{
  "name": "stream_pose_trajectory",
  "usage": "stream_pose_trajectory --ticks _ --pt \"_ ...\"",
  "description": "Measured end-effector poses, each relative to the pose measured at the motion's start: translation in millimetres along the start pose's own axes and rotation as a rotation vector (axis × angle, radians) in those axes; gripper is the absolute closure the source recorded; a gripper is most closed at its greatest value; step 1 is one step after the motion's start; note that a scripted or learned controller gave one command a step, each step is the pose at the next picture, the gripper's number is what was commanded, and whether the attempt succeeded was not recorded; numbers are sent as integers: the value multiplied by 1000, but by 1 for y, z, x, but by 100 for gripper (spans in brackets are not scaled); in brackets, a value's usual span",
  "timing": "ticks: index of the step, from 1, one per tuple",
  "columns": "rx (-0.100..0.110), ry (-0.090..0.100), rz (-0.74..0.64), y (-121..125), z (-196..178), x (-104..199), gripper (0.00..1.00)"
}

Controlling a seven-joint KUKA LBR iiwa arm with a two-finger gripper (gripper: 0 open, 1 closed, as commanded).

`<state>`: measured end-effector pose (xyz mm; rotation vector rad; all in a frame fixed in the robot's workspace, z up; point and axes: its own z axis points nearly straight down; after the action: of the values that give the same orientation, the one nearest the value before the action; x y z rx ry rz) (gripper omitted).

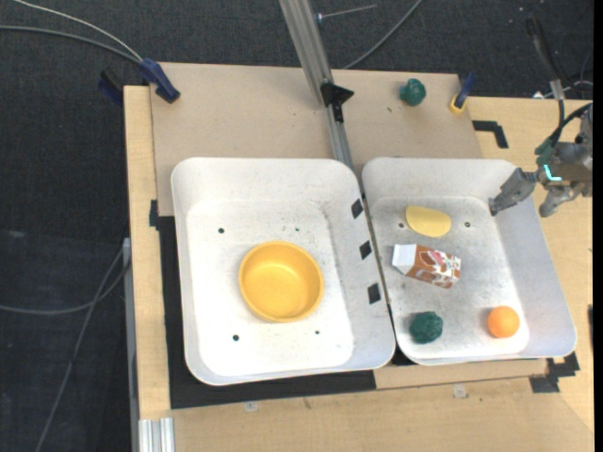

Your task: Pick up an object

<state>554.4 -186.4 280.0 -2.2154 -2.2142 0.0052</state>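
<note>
My gripper (530, 197) hangs over the back right corner of the right bin (546, 252), its two fingers (510, 194) spread apart, open, with nothing between them. In that bin lie a flat yellow piece (429, 220), a small brown and white carton (428, 264) on its side, a dark green ball (426, 327) and an orange ball (503, 322). All of them sit to the left of and nearer than the gripper. A yellow bowl (280, 281) stands upright in the left bin (203, 215).
Another green ball (413, 91) rests on the bare bench behind the right bin. A slanted metal pole (306, 36) comes down between the bins' back corners. A blue clamp (160, 81) and a yellow clamp (460, 97) grip the bench's far edge.
</note>
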Motion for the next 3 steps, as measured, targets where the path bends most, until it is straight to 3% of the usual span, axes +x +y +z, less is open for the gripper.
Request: stream_pose_trajectory --ticks 1,3 --pt "-4 -1 0 1 -2 0 0" --pt "10 4 1 -8 125 -5 0"
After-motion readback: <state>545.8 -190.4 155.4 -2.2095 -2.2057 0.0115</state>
